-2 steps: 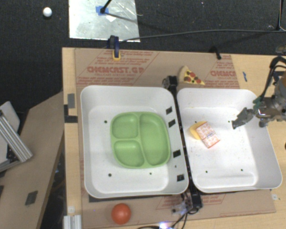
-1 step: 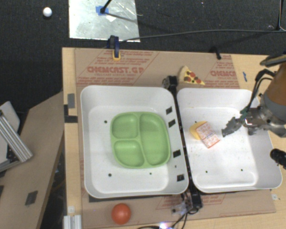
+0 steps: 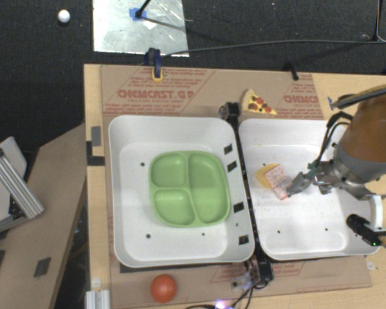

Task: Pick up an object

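A small yellow and pink object (image 3: 274, 177) lies on the floor of the right bin (image 3: 296, 240), towards its left side. My gripper (image 3: 298, 184) hangs low in that bin just right of the object, its dark fingertips close to the object's pink edge. Whether they touch it I cannot make out. The orange-banded arm comes in from the right edge.
The left bin (image 3: 125, 237) holds a green divided plate (image 3: 188, 188). A toy pizza slice (image 3: 258, 103) lies on the cardboard behind the bins, and an orange-red ball (image 3: 163, 288) in front. A black clip bar (image 3: 239, 172) runs between the bins.
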Tool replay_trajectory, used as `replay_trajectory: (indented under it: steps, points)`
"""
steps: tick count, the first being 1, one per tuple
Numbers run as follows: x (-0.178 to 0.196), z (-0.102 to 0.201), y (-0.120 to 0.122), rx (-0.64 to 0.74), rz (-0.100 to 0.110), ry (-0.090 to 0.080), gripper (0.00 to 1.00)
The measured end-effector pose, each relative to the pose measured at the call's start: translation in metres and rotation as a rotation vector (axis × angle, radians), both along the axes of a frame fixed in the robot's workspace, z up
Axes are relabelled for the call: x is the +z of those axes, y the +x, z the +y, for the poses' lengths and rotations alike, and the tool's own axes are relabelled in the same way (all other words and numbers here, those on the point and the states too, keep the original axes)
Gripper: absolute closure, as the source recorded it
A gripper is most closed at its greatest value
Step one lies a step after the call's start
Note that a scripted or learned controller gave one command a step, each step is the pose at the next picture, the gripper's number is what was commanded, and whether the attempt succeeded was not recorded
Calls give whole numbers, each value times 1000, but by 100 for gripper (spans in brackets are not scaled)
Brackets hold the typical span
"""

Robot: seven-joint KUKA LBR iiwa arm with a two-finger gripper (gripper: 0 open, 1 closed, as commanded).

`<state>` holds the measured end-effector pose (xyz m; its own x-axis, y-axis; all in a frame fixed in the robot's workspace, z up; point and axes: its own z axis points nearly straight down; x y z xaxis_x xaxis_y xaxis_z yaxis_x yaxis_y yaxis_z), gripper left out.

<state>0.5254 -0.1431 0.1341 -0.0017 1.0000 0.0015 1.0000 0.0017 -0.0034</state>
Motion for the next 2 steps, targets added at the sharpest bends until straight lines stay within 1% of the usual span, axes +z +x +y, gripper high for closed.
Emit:
replay_trajectory:
  steps: [1,2]
  points:
    - [-52,1,0,-1,-2,0,0]
    - [-39,0,2,-1,-7,-2,100]
